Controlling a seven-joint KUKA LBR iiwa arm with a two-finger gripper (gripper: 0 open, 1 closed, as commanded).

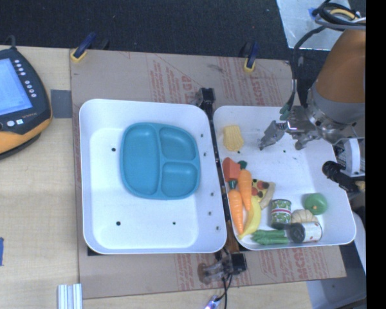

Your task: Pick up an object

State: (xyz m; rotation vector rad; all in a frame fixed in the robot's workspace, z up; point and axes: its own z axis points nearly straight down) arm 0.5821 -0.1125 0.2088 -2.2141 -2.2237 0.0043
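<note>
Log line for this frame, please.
gripper: open, holding nothing, above right bin | toys: clustered at bin's near side | left bin: blue plate

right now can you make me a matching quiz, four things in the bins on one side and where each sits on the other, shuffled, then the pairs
Things
1. blue plate
2. corn
3. green apple
4. gripper

Places
A. top left corner of the right bin
B. near the right bin's right edge, toward the front
C. over the upper middle of the right bin
D. middle of the left bin

Pairs: 1-D, 2-A, 3-B, 4-C
</note>
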